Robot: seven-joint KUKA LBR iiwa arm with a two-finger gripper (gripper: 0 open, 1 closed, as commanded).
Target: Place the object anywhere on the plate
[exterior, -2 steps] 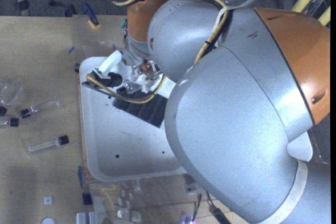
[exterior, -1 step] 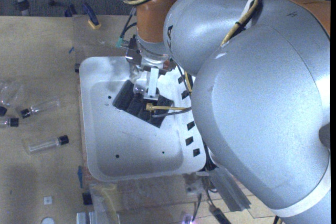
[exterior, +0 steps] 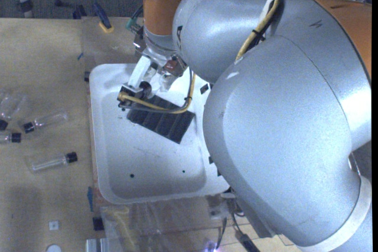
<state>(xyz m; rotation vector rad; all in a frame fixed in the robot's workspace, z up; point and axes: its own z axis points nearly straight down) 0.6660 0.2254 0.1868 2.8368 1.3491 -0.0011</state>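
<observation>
A flat black ribbed slab point(exterior: 162, 120) lies tilted on the floor of a shallow white bin point(exterior: 147, 177), in its back half. My gripper point(exterior: 155, 83) hangs over the bin's back part, right above the slab's far edge. The grey arm with its orange band reaches in from the right and covers most of the view, including the right side of this bin.
Several clear vials with black caps point(exterior: 53, 160) lie on the tan bench left of the bin. A blue clip point(exterior: 105, 23) sits at the bench's back. Clear plastic parts point(exterior: 153, 221) stand below the bin's front rim.
</observation>
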